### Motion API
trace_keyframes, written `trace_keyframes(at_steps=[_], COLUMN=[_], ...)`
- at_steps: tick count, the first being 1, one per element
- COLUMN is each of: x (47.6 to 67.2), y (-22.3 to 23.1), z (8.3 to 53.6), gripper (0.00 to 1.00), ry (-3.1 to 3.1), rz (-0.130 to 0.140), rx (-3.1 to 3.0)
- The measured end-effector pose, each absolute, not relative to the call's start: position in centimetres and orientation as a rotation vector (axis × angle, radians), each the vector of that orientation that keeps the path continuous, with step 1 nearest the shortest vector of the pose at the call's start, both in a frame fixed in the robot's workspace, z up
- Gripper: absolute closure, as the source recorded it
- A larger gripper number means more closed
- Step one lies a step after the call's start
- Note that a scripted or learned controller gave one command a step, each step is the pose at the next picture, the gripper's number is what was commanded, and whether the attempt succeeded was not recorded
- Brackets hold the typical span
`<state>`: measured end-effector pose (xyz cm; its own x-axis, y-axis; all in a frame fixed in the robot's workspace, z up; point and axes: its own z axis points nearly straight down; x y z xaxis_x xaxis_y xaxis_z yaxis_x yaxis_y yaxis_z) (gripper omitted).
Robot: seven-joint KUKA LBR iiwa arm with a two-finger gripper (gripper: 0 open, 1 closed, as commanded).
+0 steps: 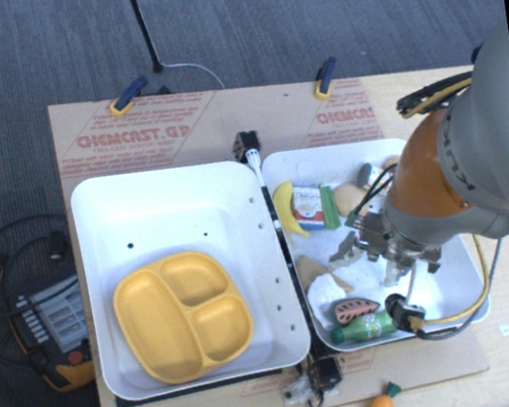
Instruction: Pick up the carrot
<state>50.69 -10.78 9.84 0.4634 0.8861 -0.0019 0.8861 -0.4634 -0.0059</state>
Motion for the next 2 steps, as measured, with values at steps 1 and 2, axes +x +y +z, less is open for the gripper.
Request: trace_keyframes(at_steps=[1,2], x=[49.02,49.01], y=[-10.06,-9.91], z=[8.9,9.74], gripper=[0.0,1.0], ry=[-1.616,-1.614], rz=[-0.02,-0.016], rx=[-2.716,-2.708])
